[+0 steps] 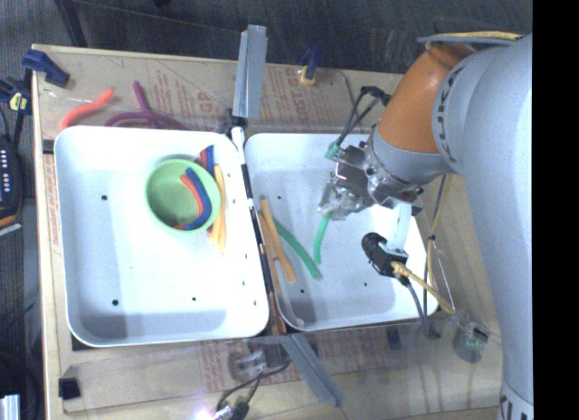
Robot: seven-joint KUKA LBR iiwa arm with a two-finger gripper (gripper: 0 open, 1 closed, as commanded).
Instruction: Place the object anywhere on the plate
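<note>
Tool [333, 208] is low in the right bin [357, 311], upper middle of it, pointing down at the bin floor. Can't tell if it is clenched or released, the tip is blurred. The top end of a green strip [319, 244] sits right at the tool tip. Can't tell if it's grasped or just touching. The strip curves down from there toward the bin's near side. Its lower end meets a second green strip [296, 249] that runs diagonally up-left. Could be one bent piece, can't tell.

Just left of those, two tan sticks [272, 228] lie along the right bin's left wall, roughly parallel. Grey arm [488, 138] with the orange band comes in from the right, over the bin's far right corner.

Left bin [136, 323] is touching the right bin, side by side. The green plate [170, 194] is in it, upper middle, well apart from the tool. A red strip [195, 183], a blue strip [205, 157] and a yellow strip [219, 210] lie on the plate's right side, the yellow one hanging over the rim toward the bin wall. The green strip is in the right bin, not on the plate.

On the desk [172, 83] behind the left bin: an orange strip [86, 109] and a purple strip [143, 119], both outside the bins.
</note>
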